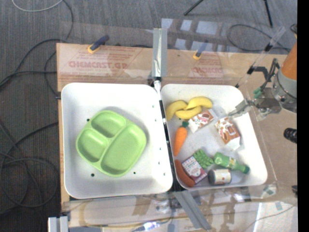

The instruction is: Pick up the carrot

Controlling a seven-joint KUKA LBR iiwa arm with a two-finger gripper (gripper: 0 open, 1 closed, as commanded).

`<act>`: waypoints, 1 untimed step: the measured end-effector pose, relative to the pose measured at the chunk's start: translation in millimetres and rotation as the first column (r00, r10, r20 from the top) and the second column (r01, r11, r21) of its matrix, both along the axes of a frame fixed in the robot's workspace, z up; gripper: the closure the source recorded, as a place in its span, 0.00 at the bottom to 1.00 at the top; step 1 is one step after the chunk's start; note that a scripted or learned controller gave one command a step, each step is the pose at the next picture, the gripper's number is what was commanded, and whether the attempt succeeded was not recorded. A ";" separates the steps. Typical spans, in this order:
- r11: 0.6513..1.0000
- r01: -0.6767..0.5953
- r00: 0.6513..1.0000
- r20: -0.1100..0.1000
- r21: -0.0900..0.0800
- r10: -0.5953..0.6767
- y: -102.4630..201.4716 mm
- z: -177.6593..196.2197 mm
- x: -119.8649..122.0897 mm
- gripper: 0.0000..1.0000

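The orange carrot (180, 139) with a green top lies in the right bin (258, 151), near its left wall, top end pointing to the back. It is just below the bananas and left of a small carton. My gripper (263, 103) hovers over the right bin's right rim, well to the right of the carrot and apart from it. Nothing is seen held in it.
Around the carrot in the right bin are yellow bananas (188, 108), two small cartons (227, 131), a green bottle (231, 162), a can (219, 176), a pink packet (192, 166) and a red sausage (183, 174). The left bin (72, 178) holds a green divided plate (112, 142).
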State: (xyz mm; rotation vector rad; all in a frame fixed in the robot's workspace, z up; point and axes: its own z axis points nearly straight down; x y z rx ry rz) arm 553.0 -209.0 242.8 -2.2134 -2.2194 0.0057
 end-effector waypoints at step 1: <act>1.000 0.026 1.000 0.001 -0.006 -0.026 10.7 146.3 52.6 0.00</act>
